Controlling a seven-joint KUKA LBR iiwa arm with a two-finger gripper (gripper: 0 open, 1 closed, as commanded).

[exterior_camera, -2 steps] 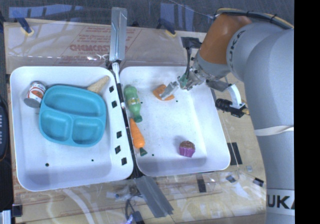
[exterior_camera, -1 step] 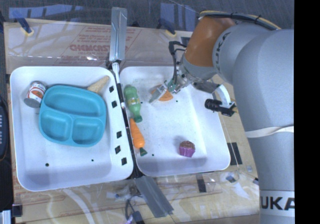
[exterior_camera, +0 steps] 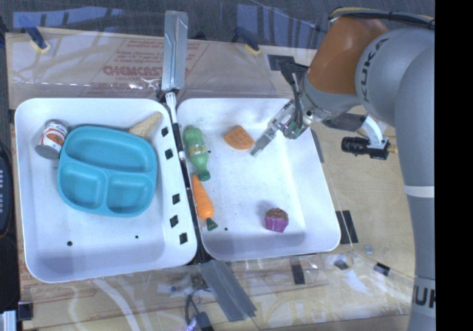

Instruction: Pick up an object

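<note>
Your pincer (exterior_camera: pixel 260 146) hangs over the right bin (exterior_camera: pixel 314 196), its tip just right of the orange cookie-like piece (exterior_camera: pixel 238 137) lying in that bin's far half; you cannot tell from here whether it stands apart or together. Take that piece as your target. Centre over it before you descend, and straddle it across its narrower width. Keep clear of the green bottle (exterior_camera: pixel 196 151) and the carrot (exterior_camera: pixel 204 204) along the left wall. The purple cupcake (exterior_camera: pixel 276 219) sits well apart, nearer you.

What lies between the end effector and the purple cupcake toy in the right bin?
In the camera view, only bare white bin floor separates the end effector from the purple cupcake toy. The flat orange toy sits off to the side.
</note>
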